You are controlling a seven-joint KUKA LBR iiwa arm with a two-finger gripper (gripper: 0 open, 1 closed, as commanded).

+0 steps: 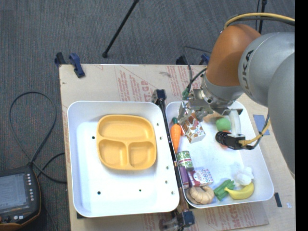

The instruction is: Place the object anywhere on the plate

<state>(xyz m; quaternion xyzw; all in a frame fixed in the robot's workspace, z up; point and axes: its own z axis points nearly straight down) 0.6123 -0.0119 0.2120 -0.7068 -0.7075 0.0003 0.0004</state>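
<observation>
Reading "KUKA" in part, the grey arm [260, 66] hangs over the right bin [255, 162]. Its jaws [191, 117] sit at a small carton [194, 130]; their state cannot be told.

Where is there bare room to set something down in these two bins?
The yellow plate has bare compartments, with white floor of the left bin below it. In the right bin, one patch lies between the carton, can and banana. Its near edge is crowded.

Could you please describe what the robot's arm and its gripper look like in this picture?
The arm is bulky, rounded and grey, with a broad orange band above the wrist and dark KUKA lettering on the grey shell. A yellow cable arcs over the top. The gripper is a small metallic assembly with thin wires.
</observation>
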